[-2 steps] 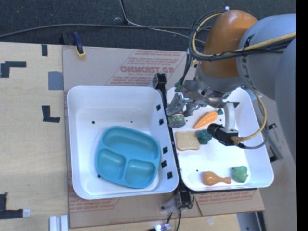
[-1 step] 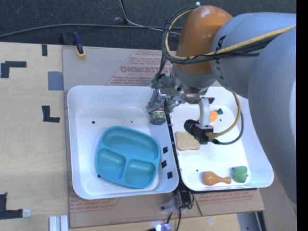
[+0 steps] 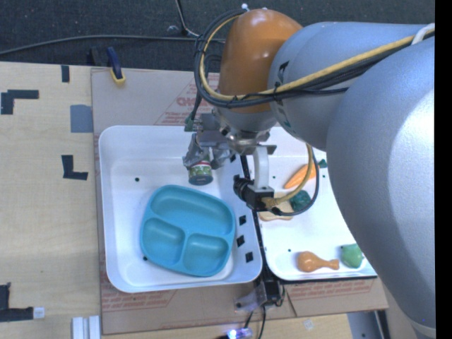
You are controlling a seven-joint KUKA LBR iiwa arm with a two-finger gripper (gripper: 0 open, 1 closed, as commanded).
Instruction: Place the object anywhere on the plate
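The left bin (image 3: 116, 210) fills the middle-left of the frame and holds a blue plate (image 3: 187, 230) with three compartments, lying toward the bin's lower half; all three compartments are bare. Above the plate's upper right corner hangs the gripper (image 3: 200, 162), and at its tip sits a small can (image 3: 200, 173) with a green band. The can seems to be pinched between the fingers, though the grey wrist crowds the spot and the hold is hard to read for certain.

The risk, as I judge it, lies in where the can hangs: over the bin floor just past the plate's rim, not over the blue surface. Let go here, it would likely land on white plastic or clip the raised rim and roll off. A loose grip could also drop it early.

To the right, past the shared wall, the right bin (image 3: 311, 268) holds toy food: an orange carrot-like piece (image 3: 299, 176) and a teal bit (image 3: 301, 201) near the arm, then a tan gourd shape (image 3: 315, 262) and a green piece (image 3: 351, 256) along the lower edge.
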